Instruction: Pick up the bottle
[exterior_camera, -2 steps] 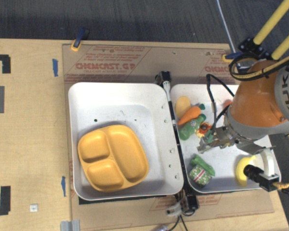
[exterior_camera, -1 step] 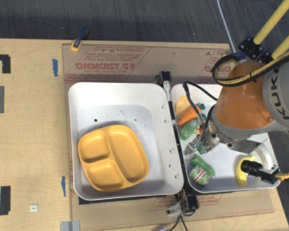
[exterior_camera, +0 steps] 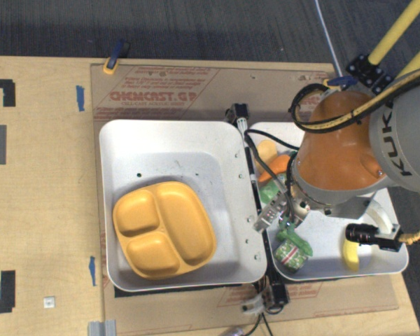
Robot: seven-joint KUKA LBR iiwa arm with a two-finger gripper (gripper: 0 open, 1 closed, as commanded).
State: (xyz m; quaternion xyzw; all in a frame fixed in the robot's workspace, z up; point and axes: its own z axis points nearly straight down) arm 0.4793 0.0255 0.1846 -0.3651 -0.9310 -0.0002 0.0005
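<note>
I see the gripper (exterior_camera: 276, 214) low over the right bin (exterior_camera: 322, 257), at its left edge, but I cannot tell its state. The arm (exterior_camera: 343, 149) blocks my view of that bin, so I cannot pick out the bottle. Around it lie a green crumpled packet (exterior_camera: 292, 249), an orange piece (exterior_camera: 276, 164) and a yellow item (exterior_camera: 351, 252); a yellow divided plate (exterior_camera: 163, 228) sits in the left bin (exterior_camera: 168, 142).

A robotics lab: a cardboard-covered bench (exterior_camera: 49, 187) with blue tape marks (exterior_camera: 80, 98), two white bins (exterior_camera: 175, 135) and cabling (exterior_camera: 399, 19).
</note>
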